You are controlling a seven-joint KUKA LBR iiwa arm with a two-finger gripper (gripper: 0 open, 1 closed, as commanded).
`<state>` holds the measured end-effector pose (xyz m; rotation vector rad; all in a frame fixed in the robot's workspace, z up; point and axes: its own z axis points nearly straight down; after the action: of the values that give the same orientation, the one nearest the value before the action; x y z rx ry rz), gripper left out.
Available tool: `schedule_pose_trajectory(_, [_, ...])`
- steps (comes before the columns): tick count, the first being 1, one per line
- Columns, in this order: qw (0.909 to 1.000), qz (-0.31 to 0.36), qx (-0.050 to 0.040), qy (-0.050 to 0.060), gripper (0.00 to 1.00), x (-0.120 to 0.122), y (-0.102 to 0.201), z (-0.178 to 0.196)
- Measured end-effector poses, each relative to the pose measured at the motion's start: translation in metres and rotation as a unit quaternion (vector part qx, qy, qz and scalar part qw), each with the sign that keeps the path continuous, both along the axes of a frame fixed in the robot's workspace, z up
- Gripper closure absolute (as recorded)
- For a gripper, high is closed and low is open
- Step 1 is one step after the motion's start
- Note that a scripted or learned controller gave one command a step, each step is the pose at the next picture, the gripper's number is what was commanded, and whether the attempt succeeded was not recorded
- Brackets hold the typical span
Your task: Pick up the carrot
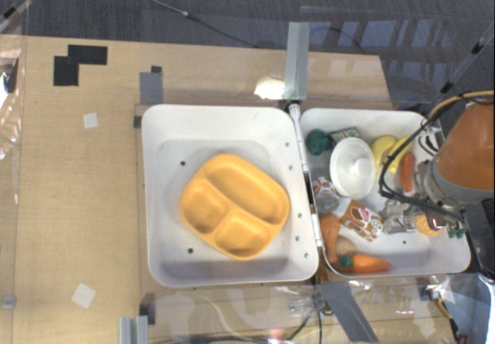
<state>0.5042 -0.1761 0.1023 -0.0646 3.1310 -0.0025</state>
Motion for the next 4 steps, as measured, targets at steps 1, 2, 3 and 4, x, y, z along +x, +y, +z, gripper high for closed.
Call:
schedule_pose_trajectory(1, [0.9996,0.027,-0.0003,-0.004,1.0,0.008,0.051,0.082])
schedule_pose_trajectory(2, [0.9737,0.228,-0.0033,-0.003,1.0,0.026,0.01,-0.012])
schedule_pose_trajectory(3, [0.9736,0.228,-0.0036,-0.004,0.0,0.026,0.01,-0.012])
schedule_pose_trajectory(4, [0.9734,0.229,-0.0054,-0.007,1.0,0.029,0.01,0.001])
